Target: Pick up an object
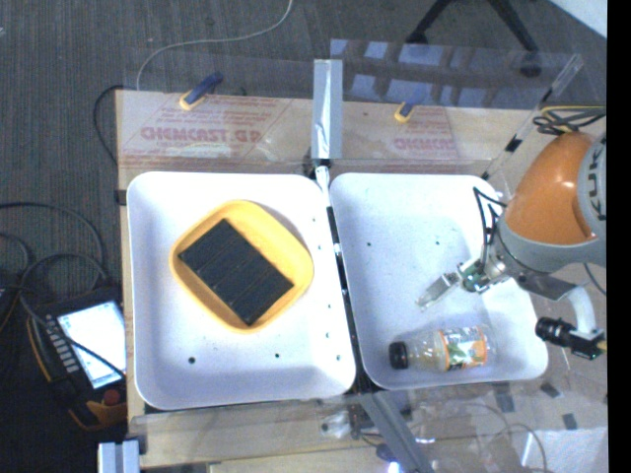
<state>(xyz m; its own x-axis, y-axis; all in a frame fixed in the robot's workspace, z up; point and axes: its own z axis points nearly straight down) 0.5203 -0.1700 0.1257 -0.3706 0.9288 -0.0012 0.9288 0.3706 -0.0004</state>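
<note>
Two slim fingers [434, 291] we record first, reaching leftward from the gripper [430, 295] at the right of centre in the frame; their tips lie close together with nothing seen between them, though we cannot tell for certain how narrow the gap is. Item next: the gripper body, small, with a green detail, just to the right of the fingers, hanging over the white floor of the right bin [394, 225]. Item: the arm [552, 210], grey with a broad orange band, entering from the right edge of the frame above the bin's right wall. Item: one clear plastic bottle [442, 350] with a dark cap and an orange label, lying on its side in the lower part of the right bin, cap toward the left, below the fingers and apart from them. Item: the left bin [158, 363], touching the right bin along the middle of the frame. Item: one yellow dish [286, 239] in the left bin, bearing a dark ribbed square pad [237, 271] set at a slant. Item: a handheld screen device [84, 338] at the lower left of the frame, on dark carpet.
</note>
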